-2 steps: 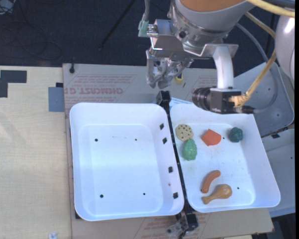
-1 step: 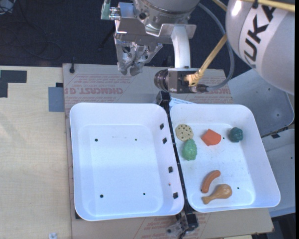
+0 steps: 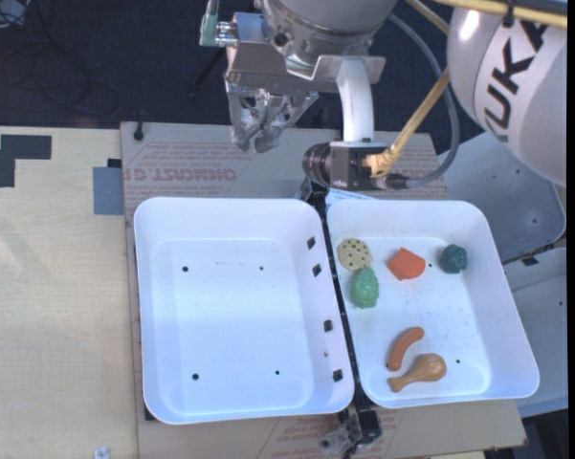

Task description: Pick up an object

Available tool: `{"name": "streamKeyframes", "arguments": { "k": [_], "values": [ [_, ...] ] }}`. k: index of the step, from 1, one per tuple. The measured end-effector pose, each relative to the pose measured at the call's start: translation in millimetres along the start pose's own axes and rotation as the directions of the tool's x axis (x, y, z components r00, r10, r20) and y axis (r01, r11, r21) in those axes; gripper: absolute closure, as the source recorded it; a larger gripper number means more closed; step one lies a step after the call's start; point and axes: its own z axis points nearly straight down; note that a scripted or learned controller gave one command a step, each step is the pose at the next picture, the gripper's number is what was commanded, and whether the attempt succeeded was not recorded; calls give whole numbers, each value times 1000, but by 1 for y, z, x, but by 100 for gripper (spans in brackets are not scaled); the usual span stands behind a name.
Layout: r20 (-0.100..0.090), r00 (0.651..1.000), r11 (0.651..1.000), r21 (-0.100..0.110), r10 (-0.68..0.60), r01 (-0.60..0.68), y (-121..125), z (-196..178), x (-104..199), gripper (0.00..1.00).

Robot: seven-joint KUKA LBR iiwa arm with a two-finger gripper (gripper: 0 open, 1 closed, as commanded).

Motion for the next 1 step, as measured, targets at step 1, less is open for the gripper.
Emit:
{"name": "streamKeyframes", "arguments": {
  "k": [1],
  "values": [
    [0,1000,1000,-2,-1,1,2,0,1,100]
  ]
}}
